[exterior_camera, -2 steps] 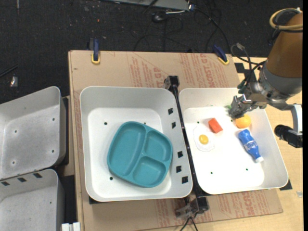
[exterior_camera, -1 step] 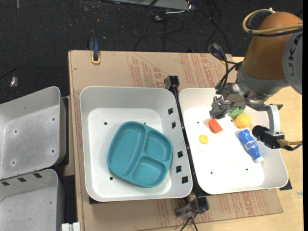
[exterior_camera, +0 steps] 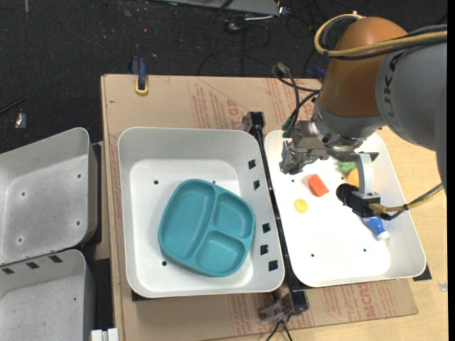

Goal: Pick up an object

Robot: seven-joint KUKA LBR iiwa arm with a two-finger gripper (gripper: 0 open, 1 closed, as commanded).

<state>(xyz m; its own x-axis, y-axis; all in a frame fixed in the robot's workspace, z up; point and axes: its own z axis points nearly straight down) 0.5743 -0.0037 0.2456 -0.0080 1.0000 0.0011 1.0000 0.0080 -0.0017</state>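
Note:
My gripper (exterior_camera: 290, 160) hangs low over the far left corner of the right bin (exterior_camera: 334, 261), close to the wall between the two bins. An orange block (exterior_camera: 317, 185) lies just to its right on the bin floor, apart from it. A small yellow piece (exterior_camera: 301, 205) rests a little nearer the front. Partly hidden behind the wrist is a green object (exterior_camera: 346, 168). A small blue piece (exterior_camera: 375, 226) lies toward the bin's right side. Nothing shows in the gripper's grasp.
The left bin (exterior_camera: 142, 155) holds a teal divided plate (exterior_camera: 206, 227), tilted across its middle. Black clips line the wall between the bins (exterior_camera: 266, 212). The arm's grey and orange body (exterior_camera: 362, 62) looms over the right bin's far end.

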